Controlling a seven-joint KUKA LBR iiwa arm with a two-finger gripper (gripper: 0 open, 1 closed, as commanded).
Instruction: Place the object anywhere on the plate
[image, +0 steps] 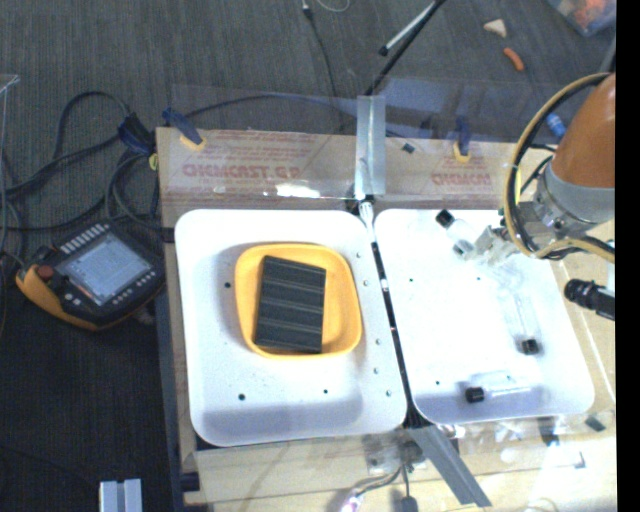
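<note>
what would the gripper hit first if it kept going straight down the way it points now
Probably the bare white floor of the right bin: the gripper points down over it, with the black block away on the yellow plate. Depth is unclear.

A dark ribbed rectangular block lies on a yellow square plate, which sits in the left shallow white bin. Beside it on the right stands the second white bin; the grey-and-orange arm hangs over its far right corner.

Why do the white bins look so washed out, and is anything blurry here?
Camera view: bright overhead light bleaches the right white bin, so the clear-fingered gripper nearly vanishes against it; the dark ridged block on the yellow plate stays crisp; the whole picture is slightly soft.
</note>
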